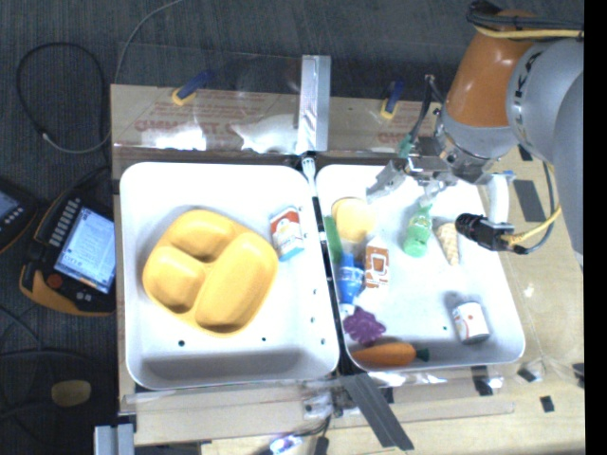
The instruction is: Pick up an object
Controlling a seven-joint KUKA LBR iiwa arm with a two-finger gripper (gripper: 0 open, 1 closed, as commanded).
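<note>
Hovering at the upper right of frame, gripper has fingers spread apart, nothing between them. Green bottle lies just below it in the right bin; cone lies beside the bottle, right side.

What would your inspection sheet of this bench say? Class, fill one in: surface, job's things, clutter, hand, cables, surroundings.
Surface: two white bins side by side, left bin and right bin.
Job's things: right bin holds a green bottle, small can, carrot, purple piece, yellow cup and small carton; left bin holds a large yellow item and a small box.
Clutter: crumpled plastic sheet behind the bins.
Hand: hand above the right bin's far edge, holding nothing visible.
Cables: a thin cable on the floor.
Surroundings: control pendant at left; dark carpet.
</note>
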